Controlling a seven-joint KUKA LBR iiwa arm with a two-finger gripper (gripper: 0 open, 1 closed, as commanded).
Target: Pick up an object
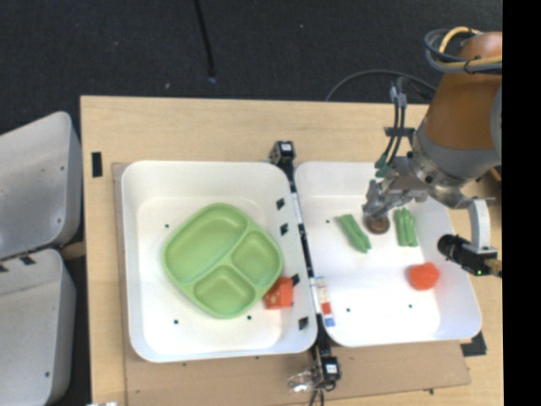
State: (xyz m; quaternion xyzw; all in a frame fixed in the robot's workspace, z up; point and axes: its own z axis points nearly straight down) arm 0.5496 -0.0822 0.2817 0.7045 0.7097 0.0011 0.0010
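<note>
step: pincer (378, 218) hovering low in right bin (355, 324), right-centre of frame | target: probably brown piece (378, 224) under it, between two green sticks | fingers: can't tell | next: needing confirmed closure, then lift

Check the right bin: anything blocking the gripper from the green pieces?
Nothing visible. The gripper hangs low between the two green pieces in the right bin, with bare floor around them. The red piece lies apart, nearer the front.
</note>
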